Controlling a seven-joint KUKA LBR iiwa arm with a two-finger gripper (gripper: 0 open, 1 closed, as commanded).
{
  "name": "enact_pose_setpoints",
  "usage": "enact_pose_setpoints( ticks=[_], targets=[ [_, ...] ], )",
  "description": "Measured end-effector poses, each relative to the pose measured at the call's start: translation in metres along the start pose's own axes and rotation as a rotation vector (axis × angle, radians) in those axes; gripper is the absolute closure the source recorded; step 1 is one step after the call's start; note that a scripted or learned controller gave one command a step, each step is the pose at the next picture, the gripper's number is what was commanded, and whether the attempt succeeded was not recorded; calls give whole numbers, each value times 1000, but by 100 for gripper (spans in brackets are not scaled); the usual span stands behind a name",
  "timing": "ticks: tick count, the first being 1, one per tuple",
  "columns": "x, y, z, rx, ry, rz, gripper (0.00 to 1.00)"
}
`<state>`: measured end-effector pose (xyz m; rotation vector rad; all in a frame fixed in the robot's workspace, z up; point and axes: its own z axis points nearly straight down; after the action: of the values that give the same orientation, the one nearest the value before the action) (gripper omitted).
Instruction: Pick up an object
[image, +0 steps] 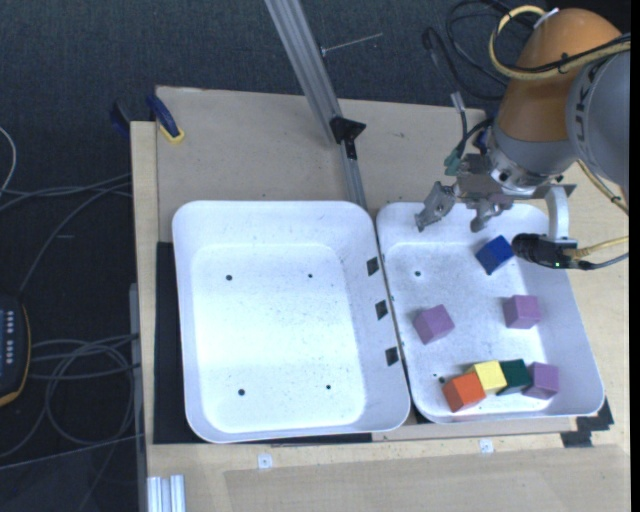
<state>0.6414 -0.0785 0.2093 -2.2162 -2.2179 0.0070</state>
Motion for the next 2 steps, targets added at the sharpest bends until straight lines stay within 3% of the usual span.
enact_pose_setpoints(
  ticks=[2],
  targets=[
    [-7,-4,113,0,0,1,0]
  ],
)
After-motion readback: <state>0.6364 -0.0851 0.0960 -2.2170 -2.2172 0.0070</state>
